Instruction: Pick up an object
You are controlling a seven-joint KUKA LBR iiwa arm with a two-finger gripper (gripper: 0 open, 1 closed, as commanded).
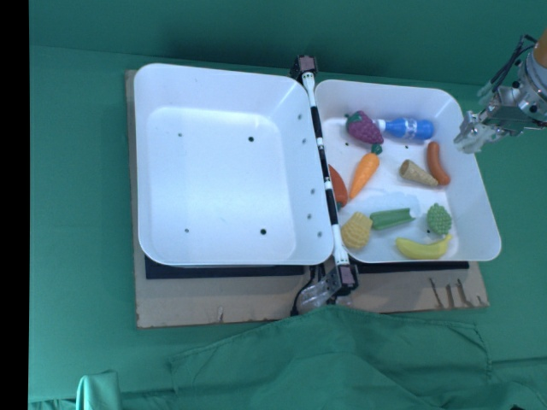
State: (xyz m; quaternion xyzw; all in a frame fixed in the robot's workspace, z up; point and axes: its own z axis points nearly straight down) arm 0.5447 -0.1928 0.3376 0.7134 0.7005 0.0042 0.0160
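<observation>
I see two white bins, the left bin point(224, 165) speckled with a few dark dots, on brown cardboard point(214, 301) over green cloth point(256, 15). In the right bin point(479, 220) I count purple grapes point(364, 128), a blue bottle point(408, 128) with a white label band, an orange carrot point(365, 171) with a green top, a tan cone point(418, 173), a reddish-orange sausage point(438, 162), yellow corn point(356, 231), a green cucumber point(392, 219), a bumpy green fruit point(439, 219) and a yellow banana point(422, 248). The divider rod point(323, 173) is banded black and white. The gripper point(475, 137) looks silver-grey.

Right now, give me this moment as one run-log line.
gripper: over right bin's right rim, nothing seen held | nearest: sausage, cone, bottle | left bin: no toys | pick: not yet done
</observation>
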